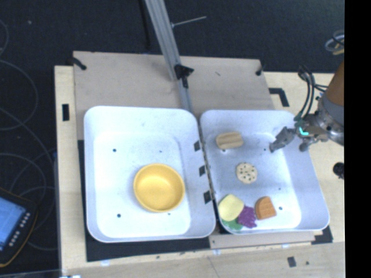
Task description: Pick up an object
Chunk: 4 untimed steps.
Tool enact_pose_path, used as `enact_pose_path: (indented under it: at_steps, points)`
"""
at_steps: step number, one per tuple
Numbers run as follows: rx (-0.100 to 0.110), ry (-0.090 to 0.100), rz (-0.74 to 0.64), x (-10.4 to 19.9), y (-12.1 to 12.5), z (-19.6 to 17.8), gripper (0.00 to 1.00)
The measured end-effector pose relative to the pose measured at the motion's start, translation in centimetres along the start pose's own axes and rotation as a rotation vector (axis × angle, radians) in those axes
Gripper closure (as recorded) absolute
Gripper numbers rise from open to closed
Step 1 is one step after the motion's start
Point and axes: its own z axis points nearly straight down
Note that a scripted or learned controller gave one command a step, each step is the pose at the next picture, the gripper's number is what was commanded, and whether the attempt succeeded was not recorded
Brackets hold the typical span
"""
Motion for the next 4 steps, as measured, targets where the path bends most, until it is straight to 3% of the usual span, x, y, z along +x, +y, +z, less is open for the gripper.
enact_pose_path:
  at_steps: [2,3,4]
  points:
    - [0.005,-0.002,0.007,-0.3,-0.3,11.6,0.00]
    - [-0.003,-0.002,0.009,-0.4,0.0,10.1,1.00]
    - [-0.007,-0.002,0.004,-0.9,0.2,3.7,1.00]
